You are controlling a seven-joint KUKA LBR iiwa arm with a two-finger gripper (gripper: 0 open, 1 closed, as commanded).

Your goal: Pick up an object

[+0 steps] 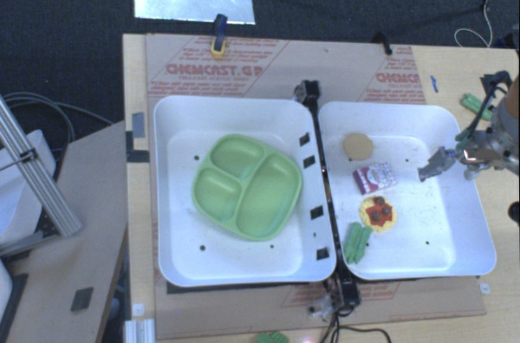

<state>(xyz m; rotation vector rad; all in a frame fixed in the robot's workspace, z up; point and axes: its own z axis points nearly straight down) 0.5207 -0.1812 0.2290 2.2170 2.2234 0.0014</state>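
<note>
— Where was the gripper (436, 163) at that moment?
— Over the right side of the right bin (467, 207), at the end of the arm (497, 145) reaching in from the right edge. It sat well apart from every item there.
— Open or closed?
— I couldn't tell; it was too small and dark against the bin. I saw nothing in its hold.
— And the things to pick?
— All lay in the left half of the right bin: a tan round disc (357, 145) towards the back, a red and white packet (374, 177) just in front of it, then a yellow disc with red topping (379, 213), and a green piece (356, 242) near the front left corner.
— The other bin?
— The left bin (175, 138) held a green divided plate (246, 187), lying flat in its middle
</note>
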